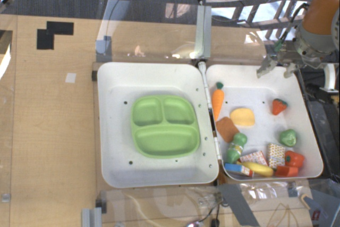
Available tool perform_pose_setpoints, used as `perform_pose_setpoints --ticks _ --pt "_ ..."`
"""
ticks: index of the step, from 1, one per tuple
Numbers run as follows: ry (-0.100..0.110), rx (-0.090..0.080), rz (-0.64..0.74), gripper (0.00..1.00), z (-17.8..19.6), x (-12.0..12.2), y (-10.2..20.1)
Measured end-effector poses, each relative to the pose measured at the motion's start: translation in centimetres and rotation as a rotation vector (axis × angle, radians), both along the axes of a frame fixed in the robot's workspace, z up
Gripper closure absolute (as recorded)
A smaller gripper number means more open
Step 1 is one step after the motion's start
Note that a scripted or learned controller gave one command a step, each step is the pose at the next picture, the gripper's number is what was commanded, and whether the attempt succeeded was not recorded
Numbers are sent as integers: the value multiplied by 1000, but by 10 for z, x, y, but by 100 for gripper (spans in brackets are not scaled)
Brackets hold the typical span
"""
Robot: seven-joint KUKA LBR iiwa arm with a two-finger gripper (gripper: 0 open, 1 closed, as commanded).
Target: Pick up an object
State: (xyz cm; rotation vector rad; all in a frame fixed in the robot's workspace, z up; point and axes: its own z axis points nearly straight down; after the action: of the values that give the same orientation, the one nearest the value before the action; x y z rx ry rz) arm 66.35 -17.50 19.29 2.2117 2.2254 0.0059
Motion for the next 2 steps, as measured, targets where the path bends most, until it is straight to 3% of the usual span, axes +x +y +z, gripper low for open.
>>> perform_pose_setpoints --ticks 1,2 --pt "-4 0 -56 0 -105 8 84" --pt "-5 1 -115 0 -104 -39 91"
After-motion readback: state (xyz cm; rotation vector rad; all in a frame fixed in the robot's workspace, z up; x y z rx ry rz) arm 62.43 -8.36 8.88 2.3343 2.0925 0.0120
